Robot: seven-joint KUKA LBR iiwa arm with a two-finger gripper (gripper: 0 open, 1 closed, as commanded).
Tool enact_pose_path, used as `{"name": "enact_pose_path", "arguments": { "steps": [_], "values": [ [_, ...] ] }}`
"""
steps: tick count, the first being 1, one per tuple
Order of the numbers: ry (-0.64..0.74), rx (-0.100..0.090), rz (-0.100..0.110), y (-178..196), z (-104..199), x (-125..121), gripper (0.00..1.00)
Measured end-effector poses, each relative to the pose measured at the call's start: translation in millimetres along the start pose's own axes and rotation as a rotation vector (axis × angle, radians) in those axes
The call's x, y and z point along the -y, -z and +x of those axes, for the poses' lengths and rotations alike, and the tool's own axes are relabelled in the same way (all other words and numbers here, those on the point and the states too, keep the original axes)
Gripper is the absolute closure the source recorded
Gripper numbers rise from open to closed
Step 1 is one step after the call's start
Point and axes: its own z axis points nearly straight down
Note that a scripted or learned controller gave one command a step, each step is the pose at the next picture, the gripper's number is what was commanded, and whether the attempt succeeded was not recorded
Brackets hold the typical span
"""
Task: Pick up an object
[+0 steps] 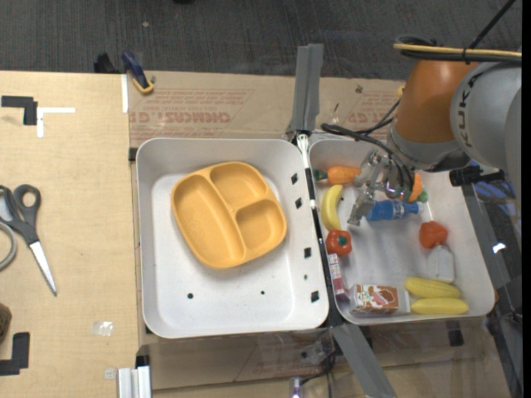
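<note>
Nearest the lens, at the front wall of the right-hand white bin point(485, 247), lie a small printed carton point(377, 298) and two yellow plastic corn cobs point(436, 296), one just behind the other. We take this bin as our landmark. Along its left wall sit a red plastic tomato point(338, 242), a yellow plastic banana point(331, 206) and, further back, an orange plastic carrot point(342, 174). A second red-orange toy fruit point(432, 234) rests toward its right wall, touching a pale translucent packet point(440, 264). Mid-bin lies a blue plastic bottle-shaped toy point(393, 212), and the two-finger gripper point(365, 199) hangs right at its left end; we judge this the likeliest target. Whether the jaws stand apart or together we cannot tell.

We expect the blue toy to be light, stiff and smooth, so prone to rolling or slipping; taking it across its round middle looks safest.

Left of our landmark, the other white bin point(158, 297) holds a mustard-yellow three-compartment plastic plate point(228, 214), its compartments bare.
</note>
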Motion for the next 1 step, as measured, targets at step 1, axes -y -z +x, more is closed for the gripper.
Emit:
{"name": "enact_pose_path", "arguments": {
  "steps": [1],
  "values": [
    [-0.062, 0.014, -0.011, 1.4, 25.5, 51.8, 0.0]
  ]
}}
